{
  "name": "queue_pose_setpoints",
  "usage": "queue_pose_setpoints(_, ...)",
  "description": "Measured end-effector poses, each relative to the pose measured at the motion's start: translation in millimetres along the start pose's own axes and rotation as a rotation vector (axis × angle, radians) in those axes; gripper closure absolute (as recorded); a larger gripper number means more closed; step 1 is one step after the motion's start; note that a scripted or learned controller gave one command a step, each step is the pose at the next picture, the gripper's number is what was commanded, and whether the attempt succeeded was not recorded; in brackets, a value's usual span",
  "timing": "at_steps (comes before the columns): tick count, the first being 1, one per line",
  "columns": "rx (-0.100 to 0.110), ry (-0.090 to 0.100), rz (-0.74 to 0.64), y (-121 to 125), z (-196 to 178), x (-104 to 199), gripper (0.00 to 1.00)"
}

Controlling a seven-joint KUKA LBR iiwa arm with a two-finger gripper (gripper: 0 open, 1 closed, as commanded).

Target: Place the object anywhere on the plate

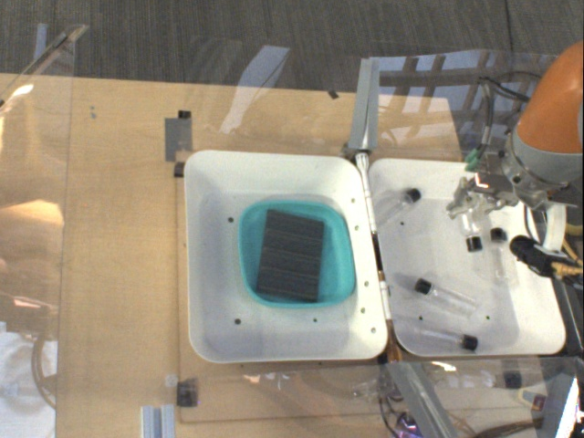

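**Capped tubes, gripper and loaded plate**

Nearest the viewer: clear tube with black cap (449, 337), flat along the front wall of the right bin (525, 322), well right of the plate (248, 245) and forward of it. Second capped tube (443, 296) slightly farther back, lying at a slant, closer to the plate. Third capped tube (401, 204) right of the plate's far corner, cap end pointing away from the plate. Two small black-capped pieces (473, 243) (497, 235) close together beyond the tubes, farther right of the plate still.

Gripper (470, 203) low over the right bin, well right of the plate, just above the small capped pieces; opening not discernible, nothing visibly held. Orange band (555, 99) above it at the view's edge.

Between gripper and plate: the third tube and the two adjoining bin walls (370, 245).

Left bin (210, 281) holding the teal plate at its centre. Dark ribbed block (292, 255) flat on the plate, wholly within its rim, slightly tilted.
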State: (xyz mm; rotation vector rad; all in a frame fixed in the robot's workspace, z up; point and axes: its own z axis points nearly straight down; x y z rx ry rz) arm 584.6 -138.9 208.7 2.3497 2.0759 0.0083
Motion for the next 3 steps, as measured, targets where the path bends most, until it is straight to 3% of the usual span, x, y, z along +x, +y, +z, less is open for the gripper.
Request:
queue_pose_setpoints(2, 0.003, 0.003, -0.497, -35, 23, 165, 1.0)
queue_pose_setpoints(3, 0.002, 0.003, -0.496, -35, 23, 165, 0.0)
